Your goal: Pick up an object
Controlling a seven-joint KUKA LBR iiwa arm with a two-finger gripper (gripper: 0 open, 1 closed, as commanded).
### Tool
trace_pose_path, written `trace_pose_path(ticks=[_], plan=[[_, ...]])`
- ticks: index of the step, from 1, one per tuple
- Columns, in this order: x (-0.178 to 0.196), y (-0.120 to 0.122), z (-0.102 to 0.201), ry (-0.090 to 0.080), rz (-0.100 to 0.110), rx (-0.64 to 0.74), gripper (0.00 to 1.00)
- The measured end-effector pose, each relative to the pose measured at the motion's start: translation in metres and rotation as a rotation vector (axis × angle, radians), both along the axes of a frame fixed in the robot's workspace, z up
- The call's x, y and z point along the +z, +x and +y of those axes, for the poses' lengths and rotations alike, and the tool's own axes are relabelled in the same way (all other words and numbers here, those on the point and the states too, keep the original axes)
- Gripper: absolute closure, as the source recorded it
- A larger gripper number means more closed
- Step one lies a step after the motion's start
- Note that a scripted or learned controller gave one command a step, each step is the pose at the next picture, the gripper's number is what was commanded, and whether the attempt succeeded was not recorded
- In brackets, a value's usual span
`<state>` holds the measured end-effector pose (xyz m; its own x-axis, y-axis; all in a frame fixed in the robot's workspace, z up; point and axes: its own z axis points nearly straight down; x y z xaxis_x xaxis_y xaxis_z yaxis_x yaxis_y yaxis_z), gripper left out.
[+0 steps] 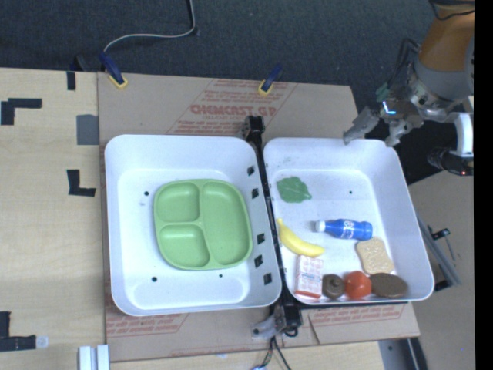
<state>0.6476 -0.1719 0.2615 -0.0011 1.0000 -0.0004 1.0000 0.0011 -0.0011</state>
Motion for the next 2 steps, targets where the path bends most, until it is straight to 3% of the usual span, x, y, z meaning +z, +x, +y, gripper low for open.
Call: trace_pose_path(ticks=[1,2], plan=[[-0.098,-0.027,0.026,0.001,0.002,-0.001,0.00],[-0.149,-0.050,0.066,0.001,0.002,0.001,0.00]])
